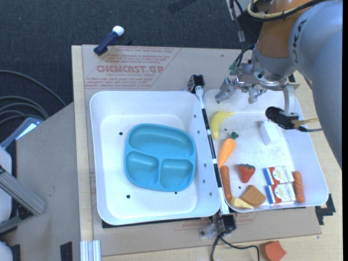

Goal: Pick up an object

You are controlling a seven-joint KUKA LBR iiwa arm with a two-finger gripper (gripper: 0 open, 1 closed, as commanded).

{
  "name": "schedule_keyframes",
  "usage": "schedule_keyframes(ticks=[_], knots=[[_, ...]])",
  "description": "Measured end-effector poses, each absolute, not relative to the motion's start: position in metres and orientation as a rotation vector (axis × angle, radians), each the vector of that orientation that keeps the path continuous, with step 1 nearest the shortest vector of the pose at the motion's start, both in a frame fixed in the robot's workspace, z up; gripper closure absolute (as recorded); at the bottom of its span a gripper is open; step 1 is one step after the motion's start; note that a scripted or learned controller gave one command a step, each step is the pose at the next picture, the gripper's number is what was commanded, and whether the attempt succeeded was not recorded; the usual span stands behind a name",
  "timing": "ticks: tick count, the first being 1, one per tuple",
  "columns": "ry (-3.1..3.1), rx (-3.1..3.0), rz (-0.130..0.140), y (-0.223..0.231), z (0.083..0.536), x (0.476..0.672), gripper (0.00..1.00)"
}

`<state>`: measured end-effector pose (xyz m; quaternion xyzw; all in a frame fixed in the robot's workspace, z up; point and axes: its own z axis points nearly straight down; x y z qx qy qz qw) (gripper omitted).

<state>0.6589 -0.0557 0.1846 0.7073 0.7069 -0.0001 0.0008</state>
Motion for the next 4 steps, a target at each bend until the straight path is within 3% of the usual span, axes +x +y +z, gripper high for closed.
schedule_keyframes(ticks=[1, 2, 3, 4], knots=[[2.222, 2.223, -0.003, -0.104, 0.110, 0.657, 0.00], [2.222, 2.224, -0.002, -0.103, 0.084, 0.612, 0.00], [2.222, 2.223, 0.000, -0.103, 0.095, 0.612, 1.00], [2.222, 2.224, -0.001, -0.103, 0.094, 0.612, 0.00]])
